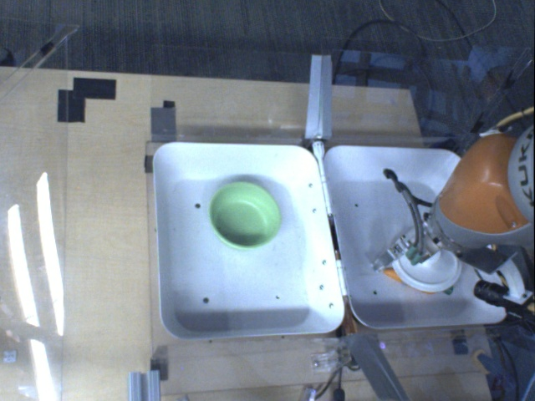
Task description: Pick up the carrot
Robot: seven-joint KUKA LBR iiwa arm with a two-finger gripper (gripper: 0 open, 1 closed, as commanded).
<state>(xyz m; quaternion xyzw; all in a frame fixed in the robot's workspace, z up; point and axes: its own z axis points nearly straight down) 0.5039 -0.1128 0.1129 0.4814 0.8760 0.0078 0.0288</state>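
Observation:
A sliver of the orange carrot [393, 276] shows on the floor of the right bin [368, 190], near its front. The rest of the carrot is hidden beneath the gripper. The gripper [407, 257] hangs low, directly over the carrot, under the arm's orange band [485, 190]. From this angle its body and white flange cover the carrot, and I cannot make out whether it touches the carrot.
A green bowl [245, 214] sits in the middle of the left bin [184, 291]. A metal divider [330, 224] separates the two bins. A black cable [401, 189] loops from the wrist over the right bin. The arm covers that bin's right side.

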